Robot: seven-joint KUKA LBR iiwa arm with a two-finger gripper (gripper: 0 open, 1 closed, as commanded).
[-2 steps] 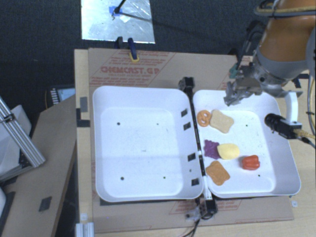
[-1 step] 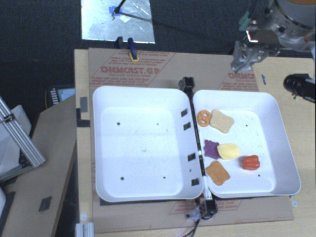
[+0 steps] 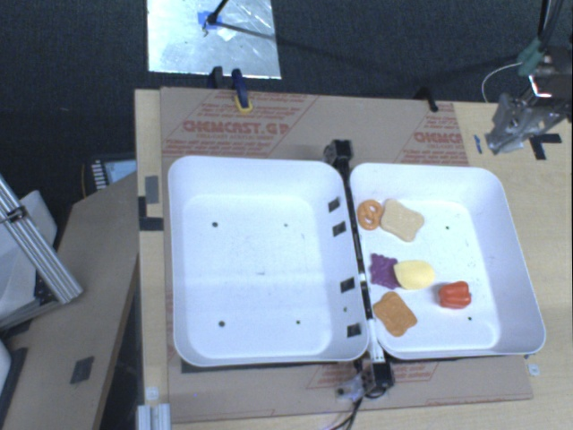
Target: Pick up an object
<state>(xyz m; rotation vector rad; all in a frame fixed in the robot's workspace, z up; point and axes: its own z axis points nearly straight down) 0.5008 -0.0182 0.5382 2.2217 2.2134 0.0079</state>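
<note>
Several toy foods lie in the right bin [image 3: 501,231]: a pretzel [image 3: 369,212], a slice of bread [image 3: 402,220], a purple grape bunch [image 3: 383,270], a yellow lemon-like piece [image 3: 414,274], a red pepper [image 3: 455,295] and a brown cracker [image 3: 394,313]. My gripper [image 3: 512,128] hangs at the far right, above the bench behind the right bin's back corner, well away from the objects.
The left bin [image 3: 192,204] lies beside the right one, joined by a black clip strip [image 3: 354,240]. A shiny metal sheet [image 3: 213,25] sits at the back. A cable loop [image 3: 501,74] hangs near the arm. An aluminium bar [image 3: 31,240] stands at the left.
</note>
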